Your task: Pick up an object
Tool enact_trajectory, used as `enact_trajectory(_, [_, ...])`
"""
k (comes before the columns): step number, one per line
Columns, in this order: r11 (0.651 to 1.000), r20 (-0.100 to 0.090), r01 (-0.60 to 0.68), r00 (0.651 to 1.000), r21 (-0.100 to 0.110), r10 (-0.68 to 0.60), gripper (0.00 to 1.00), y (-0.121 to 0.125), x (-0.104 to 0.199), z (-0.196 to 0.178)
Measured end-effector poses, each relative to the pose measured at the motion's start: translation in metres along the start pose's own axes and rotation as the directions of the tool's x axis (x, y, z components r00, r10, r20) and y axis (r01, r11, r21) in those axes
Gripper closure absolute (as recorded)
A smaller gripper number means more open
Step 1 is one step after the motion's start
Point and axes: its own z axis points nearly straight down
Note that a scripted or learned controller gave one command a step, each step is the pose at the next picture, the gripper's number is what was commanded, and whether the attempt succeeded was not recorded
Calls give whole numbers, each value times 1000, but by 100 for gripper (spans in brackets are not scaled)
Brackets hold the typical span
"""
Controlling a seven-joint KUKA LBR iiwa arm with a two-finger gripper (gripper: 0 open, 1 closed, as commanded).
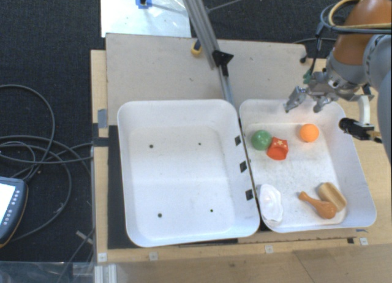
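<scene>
A: Camera view: how far along is the pick?

B: Barely begun, I judge. The gripper (308,101) hangs over the far rim of the right bin (361,205), fingers spread apart with nothing between them

A: And the objects?

B: All lying in that bin: an orange ball (309,133) nearest the gripper, a green ball (261,139) touching a red piece (278,148), a white cloth (270,203), a wooden block (331,195) and a wooden drumstick (318,205). Descent, grasp and lift all remain

Black cables (43,147) and perhaps a tablet (9,207) beside the bench (153,61).
</scene>
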Motion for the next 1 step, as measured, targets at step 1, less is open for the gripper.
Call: enact_trajectory(1, [1000,1,-3,1000,-1,3,0,-3,-6,44])
